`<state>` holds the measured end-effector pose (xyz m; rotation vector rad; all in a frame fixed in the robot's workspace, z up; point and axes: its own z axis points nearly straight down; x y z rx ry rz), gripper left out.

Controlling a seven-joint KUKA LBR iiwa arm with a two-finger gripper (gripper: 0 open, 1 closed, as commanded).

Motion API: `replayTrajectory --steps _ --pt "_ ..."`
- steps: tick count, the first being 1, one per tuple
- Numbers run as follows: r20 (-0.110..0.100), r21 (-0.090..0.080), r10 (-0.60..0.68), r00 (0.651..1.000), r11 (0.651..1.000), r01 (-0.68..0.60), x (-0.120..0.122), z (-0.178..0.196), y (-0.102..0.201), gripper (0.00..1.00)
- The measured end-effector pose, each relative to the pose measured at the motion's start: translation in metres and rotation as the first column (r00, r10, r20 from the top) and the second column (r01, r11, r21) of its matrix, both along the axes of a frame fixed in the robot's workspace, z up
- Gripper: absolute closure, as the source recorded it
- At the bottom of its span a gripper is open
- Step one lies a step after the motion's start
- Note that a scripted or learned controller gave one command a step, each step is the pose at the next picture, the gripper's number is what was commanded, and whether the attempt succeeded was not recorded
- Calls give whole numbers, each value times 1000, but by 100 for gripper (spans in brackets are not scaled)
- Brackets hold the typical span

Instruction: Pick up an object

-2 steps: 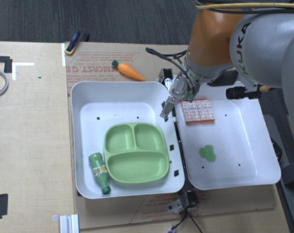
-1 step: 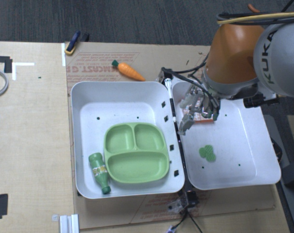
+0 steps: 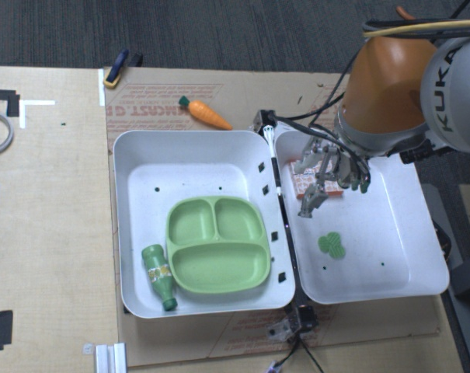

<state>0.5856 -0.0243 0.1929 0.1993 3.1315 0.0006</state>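
Note:
In the right bin (image 3: 405, 270), my gripper (image 3: 328, 186) hangs low over the back left part, directly above a red and white packet (image 3: 303, 179) that it partly hides. A small green leafy piece (image 3: 332, 245) lies on the bin floor just in front of the gripper, apart from it. The left bin (image 3: 134, 208) holds a green divided plate (image 3: 217, 245) and, at the plate's left front, a green bottle (image 3: 158, 277) lying on its side.
An orange carrot (image 3: 206, 113) lies on the cardboard behind the left bin. A blue and yellow tool (image 3: 116, 67) sits at the far back left. The ridge where the two bins meet (image 3: 280, 216) runs just left of the gripper. The arm's orange band (image 3: 390, 76) looms over the right bin's back.

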Motion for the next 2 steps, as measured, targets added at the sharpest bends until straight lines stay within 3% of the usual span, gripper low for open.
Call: replayTrajectory --steps 1,2 --pt "1 -1 316 949 949 -316 20 0 17 0" --pt "0 -1 418 908 908 -418 8 0 -6 0"
